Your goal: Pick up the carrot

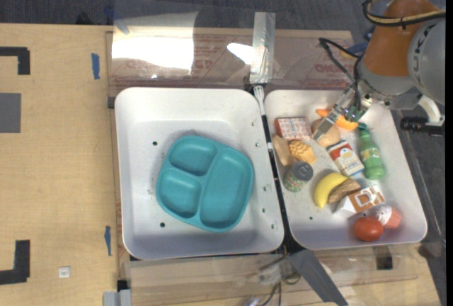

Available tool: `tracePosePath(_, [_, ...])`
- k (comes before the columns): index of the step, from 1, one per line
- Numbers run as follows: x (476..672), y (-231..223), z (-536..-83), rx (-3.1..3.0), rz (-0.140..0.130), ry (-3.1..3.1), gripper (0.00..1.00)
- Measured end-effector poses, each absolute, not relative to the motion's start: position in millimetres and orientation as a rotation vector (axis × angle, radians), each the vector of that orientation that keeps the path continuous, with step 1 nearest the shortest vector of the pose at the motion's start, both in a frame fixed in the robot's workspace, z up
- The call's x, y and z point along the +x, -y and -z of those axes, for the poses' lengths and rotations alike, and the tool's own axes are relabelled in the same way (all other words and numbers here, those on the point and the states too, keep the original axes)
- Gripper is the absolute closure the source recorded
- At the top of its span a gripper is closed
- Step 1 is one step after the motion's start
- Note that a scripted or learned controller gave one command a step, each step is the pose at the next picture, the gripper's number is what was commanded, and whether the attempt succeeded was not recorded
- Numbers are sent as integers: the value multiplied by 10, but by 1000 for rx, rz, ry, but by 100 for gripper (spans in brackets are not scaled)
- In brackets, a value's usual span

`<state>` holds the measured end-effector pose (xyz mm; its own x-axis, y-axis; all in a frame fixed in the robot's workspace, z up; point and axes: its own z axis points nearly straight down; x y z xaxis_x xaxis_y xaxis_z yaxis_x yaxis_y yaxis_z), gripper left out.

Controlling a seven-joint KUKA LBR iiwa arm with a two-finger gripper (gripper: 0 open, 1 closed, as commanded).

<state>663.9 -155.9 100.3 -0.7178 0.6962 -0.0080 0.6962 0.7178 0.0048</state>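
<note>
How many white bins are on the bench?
2. The left bin holds a teal tray. The right bin holds the toy food, with the carrot near its top, beside the claw.

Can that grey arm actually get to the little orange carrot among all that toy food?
Probably yes. The gripper is already down at the carrot, near the right bin's back. Nothing lies on top of it, though the green bottle and a small carton crowd it.

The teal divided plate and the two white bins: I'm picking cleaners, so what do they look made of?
The teal divided plate looks like moulded plastic, matte, with soft rounded dividers. The left bin and right bin seem thin formed plastic, smooth with a faint sheen.
</note>
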Motion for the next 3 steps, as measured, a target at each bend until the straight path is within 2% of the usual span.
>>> tracePosePath(1, [6715,1563,-1200,1161,-9,-2876,100])
tracePosePath(2, [5945,1654,-1085,1837,-35,-2489,100])
tracePosePath(3, [5378,1250,-959,2107,-20,-2295,100])
